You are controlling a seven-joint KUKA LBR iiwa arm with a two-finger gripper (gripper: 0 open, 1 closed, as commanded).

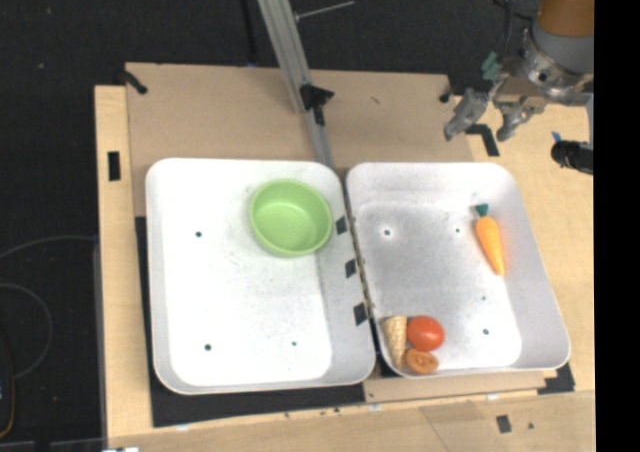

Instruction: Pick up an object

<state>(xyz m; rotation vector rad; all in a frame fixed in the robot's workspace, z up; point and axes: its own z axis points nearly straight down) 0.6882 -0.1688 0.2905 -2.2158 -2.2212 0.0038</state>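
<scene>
My gripper hangs open above the bench just past the far edge of the right bin, with nothing between its two fingers. In that bin an orange carrot with a green top lies near the right wall. At the bin's near edge a red tomato sits beside a tan cone-shaped piece and a small orange-brown piece. A green bowl stands upright in the far part of the left bin.
A grey metal post slants up from between the bins at the back. Black clips line the seam between the two bins. The tan bench surrounds both bins.
</scene>
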